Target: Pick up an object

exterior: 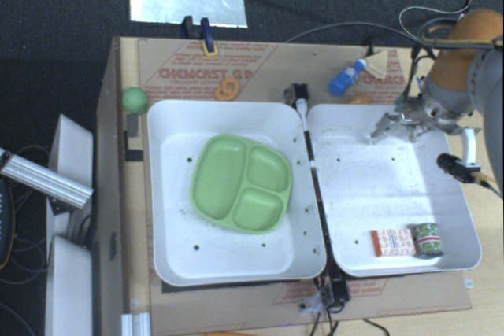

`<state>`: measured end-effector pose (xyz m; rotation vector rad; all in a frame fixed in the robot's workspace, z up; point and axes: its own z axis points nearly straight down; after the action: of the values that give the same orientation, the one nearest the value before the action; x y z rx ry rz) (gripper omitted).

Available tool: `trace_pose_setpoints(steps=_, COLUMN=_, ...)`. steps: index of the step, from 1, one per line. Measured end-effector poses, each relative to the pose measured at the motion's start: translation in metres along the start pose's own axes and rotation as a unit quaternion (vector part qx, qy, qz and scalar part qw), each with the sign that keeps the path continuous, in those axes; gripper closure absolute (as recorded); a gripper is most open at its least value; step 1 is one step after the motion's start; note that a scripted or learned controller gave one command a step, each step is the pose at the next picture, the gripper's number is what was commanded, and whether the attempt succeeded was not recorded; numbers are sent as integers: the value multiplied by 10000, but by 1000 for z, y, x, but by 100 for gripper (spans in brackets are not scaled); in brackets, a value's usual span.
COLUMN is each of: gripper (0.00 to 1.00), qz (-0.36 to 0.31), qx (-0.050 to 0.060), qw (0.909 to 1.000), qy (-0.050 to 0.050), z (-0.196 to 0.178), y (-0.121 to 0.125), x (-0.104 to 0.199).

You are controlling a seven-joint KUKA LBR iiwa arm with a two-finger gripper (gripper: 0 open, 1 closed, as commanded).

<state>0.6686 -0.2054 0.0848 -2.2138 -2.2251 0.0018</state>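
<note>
So I'm at the approach step: my pincer [396,124] hangs open, holding nothing, over the right bin's [346,169] far edge. The 2 candidates, a red packet [392,242] touching a green can [428,240], sit at the near edge. Next move: swing over, drop.

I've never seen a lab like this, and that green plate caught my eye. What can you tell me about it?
The green plate is a pale green divided tray, plastic by its look, with rounded corners and three compartments: one long, two smaller. It lies flat and slightly askew near the middle of the left bin, resting on the bin's white floor. Nothing else touches it, and nothing lies in it.
</note>
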Motion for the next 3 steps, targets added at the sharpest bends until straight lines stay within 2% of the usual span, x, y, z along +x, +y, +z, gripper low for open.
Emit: trace_pose_setpoints(steps=3, gripper=0, qz=0, qx=0, qw=10000, qy=0, z=0, y=0, x=0)
